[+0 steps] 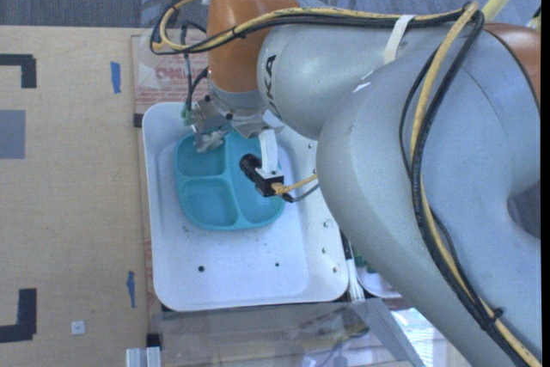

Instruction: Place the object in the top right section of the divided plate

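Counting bins: one white bin (241, 279) visible
Plates: one blue divided plate (225, 200) inside it
Gripper (206, 137): over plate's upper edge, grip state cannot be told

One divided plate (225, 195) — one bin (249, 271)

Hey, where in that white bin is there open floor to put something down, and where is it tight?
Open floor: the white bin between the blue divided plate and the near rim, plus a thin strip left of the plate. Crowded: the plate's far end, where the gripper and wrist hang over it.
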`<action>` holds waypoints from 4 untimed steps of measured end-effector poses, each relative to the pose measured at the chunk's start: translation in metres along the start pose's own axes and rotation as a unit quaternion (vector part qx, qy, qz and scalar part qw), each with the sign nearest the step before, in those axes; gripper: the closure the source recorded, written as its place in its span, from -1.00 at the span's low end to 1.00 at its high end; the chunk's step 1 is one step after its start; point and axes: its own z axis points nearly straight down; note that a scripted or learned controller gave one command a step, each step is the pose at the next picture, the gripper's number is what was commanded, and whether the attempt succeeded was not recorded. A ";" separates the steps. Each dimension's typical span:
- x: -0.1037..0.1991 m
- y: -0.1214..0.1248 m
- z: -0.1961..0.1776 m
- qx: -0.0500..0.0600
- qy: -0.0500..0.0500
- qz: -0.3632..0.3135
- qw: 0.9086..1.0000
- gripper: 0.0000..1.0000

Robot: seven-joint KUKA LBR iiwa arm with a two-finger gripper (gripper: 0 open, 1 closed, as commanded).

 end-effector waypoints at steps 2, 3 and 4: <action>0.010 0.004 0.008 -0.002 0.005 0.268 0.963 1.00; 0.012 0.006 -0.003 -0.004 0.003 0.266 0.964 1.00; 0.013 0.006 -0.014 -0.005 0.003 0.264 0.964 1.00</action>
